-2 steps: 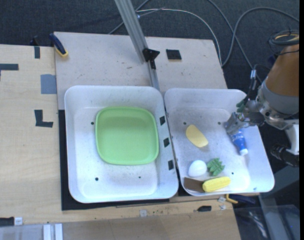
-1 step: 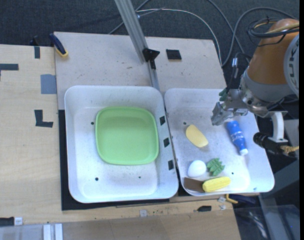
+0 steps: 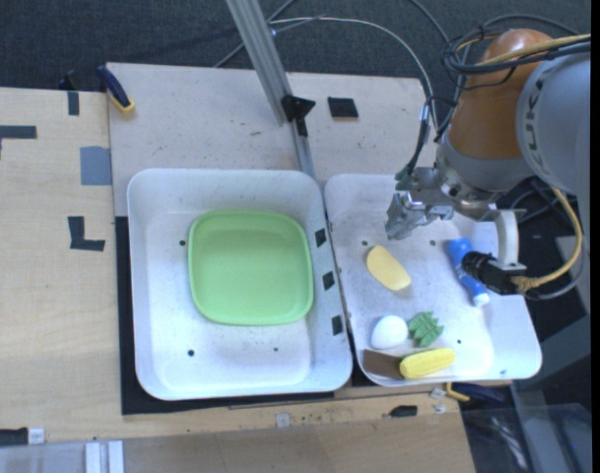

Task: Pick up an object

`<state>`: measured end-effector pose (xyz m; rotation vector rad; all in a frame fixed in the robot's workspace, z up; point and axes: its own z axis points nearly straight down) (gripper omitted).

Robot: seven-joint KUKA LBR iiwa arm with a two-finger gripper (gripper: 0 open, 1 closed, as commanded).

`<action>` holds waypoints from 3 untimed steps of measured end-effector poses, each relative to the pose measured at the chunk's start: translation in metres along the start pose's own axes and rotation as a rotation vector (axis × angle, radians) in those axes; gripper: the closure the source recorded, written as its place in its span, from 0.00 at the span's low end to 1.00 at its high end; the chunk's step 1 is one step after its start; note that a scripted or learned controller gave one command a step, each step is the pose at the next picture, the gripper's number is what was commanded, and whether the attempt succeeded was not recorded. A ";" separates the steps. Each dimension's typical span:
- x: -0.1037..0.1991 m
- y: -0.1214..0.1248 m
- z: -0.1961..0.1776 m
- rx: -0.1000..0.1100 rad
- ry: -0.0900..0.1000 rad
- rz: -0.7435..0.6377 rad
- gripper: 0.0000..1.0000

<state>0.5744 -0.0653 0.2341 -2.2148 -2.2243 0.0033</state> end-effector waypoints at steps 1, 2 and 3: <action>0.054 0.026 0.010 -0.001 0.000 -0.001 1.00; 0.099 0.051 0.020 -0.001 -0.001 0.000 1.00; 0.140 0.079 0.022 -0.002 -0.001 0.000 1.00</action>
